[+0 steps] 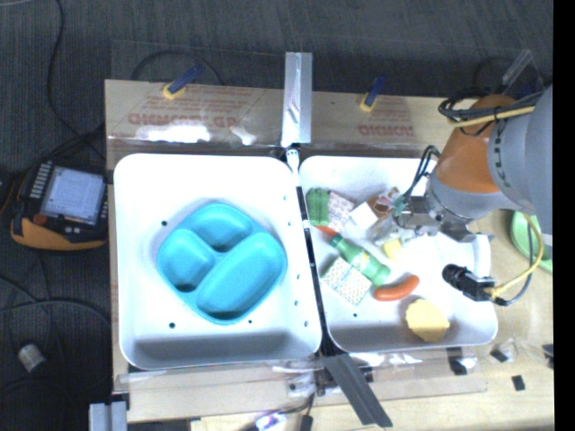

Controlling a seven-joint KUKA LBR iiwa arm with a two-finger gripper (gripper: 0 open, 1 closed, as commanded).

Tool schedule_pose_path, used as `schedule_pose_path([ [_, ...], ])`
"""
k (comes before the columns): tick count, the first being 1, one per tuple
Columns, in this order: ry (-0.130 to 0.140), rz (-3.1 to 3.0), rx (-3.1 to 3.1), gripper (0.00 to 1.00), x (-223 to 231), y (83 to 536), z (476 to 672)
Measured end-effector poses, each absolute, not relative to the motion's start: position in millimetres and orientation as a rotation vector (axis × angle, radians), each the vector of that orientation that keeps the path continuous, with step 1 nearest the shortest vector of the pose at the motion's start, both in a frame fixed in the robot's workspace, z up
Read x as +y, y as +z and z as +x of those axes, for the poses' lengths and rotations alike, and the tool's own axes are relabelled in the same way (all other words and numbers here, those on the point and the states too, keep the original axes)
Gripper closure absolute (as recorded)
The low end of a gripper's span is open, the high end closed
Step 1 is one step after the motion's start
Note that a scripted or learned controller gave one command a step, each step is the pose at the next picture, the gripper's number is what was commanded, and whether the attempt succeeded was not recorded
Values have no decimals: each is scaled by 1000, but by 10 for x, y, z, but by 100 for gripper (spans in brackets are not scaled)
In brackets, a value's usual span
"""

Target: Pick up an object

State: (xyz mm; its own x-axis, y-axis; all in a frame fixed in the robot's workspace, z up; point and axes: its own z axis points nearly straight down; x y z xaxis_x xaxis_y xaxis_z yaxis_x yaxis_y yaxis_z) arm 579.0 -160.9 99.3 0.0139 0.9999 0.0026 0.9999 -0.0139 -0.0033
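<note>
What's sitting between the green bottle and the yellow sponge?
In the camera view, an orange sausage-shaped toy lies between the green bottle and the yellow sponge, on the right bin's floor.

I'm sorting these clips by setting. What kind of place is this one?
Most likely a robotics lab's bin-picking bench. Two white bins sit side by side, the right one full of small mixed items such as a green bottle. A grey arm reaches in, and cables trail across the carpet.

The arm [503, 164] runs off the right edge, and its hand [402, 215] hides small items beneath it.
</note>
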Motion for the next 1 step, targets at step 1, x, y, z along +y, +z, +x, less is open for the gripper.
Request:
schedule_pose_path([
  [1,11,-2458,-1953,100,-1797,2284,5845],
])
